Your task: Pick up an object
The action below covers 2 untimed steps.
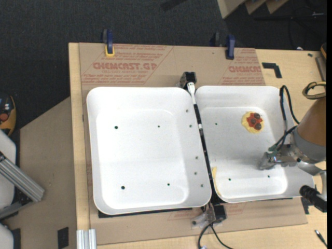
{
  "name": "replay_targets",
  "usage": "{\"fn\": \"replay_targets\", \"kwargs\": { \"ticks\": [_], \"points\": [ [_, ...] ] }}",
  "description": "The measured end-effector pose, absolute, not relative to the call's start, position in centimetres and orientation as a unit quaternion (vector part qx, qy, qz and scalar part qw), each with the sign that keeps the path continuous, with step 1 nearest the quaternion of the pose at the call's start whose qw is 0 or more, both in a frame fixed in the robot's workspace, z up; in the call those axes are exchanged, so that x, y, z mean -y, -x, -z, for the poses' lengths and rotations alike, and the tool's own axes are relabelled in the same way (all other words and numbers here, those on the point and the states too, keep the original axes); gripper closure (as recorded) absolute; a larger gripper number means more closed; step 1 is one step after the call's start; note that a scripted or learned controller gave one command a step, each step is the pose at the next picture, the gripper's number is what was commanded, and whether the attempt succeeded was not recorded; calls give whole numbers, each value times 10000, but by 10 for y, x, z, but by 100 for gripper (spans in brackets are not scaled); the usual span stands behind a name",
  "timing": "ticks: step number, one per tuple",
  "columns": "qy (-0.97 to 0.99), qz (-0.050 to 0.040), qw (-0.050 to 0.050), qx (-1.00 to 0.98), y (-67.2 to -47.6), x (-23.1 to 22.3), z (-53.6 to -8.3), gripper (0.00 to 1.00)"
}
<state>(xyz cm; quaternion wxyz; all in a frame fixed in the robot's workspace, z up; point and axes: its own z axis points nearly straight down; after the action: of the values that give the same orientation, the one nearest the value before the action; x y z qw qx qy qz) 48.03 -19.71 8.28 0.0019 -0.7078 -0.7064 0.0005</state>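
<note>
Yellow toy [252,122], red-topped, round.

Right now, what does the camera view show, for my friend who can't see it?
A robot arm's gripper reaches from the right into the right white bin, below a small yellow and red toy. The left white bin sits beside it.

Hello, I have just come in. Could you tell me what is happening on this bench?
A robot arm reaches in from the right, with its end effector low over the right bin. A small yellow and red object lies in that bin, further back and apart from the end effector. Nothing is visibly grasped. The left bin sits beside it.
</note>
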Motion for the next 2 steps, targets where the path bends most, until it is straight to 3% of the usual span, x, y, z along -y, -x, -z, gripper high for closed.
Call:
{"fn": "replay_targets", "kwargs": {
  "ticks": [2],
  "points": [
    [7076,5,-20,7066,-482,197,-105,100]
  ]
}}
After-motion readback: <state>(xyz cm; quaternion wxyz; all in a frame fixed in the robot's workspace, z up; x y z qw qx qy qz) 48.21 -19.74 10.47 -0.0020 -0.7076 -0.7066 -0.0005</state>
